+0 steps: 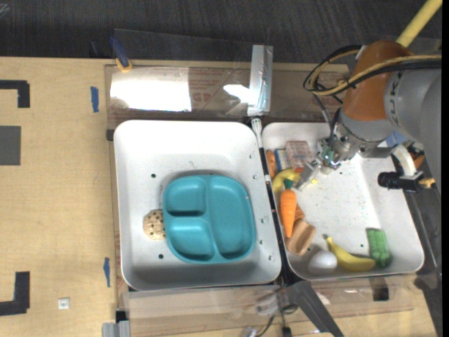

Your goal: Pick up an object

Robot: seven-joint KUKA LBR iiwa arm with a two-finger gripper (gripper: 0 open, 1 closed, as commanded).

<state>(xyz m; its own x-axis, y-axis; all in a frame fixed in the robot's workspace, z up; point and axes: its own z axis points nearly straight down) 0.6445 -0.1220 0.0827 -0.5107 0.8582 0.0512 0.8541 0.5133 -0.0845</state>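
Nearest the camera, along the front wall of the right white bin [414, 258], lie a white egg-shaped object [323, 260], a yellow banana [349, 257] and a green block [379, 246]. Farther back, the gripper [309, 174] hangs over that bin's left side (whether it is spread or closed cannot be told). An orange carrot [287, 213] lies just below and left of it, long axis running front to back. The left white bin [133, 146] holds a teal divided plate [208, 217].
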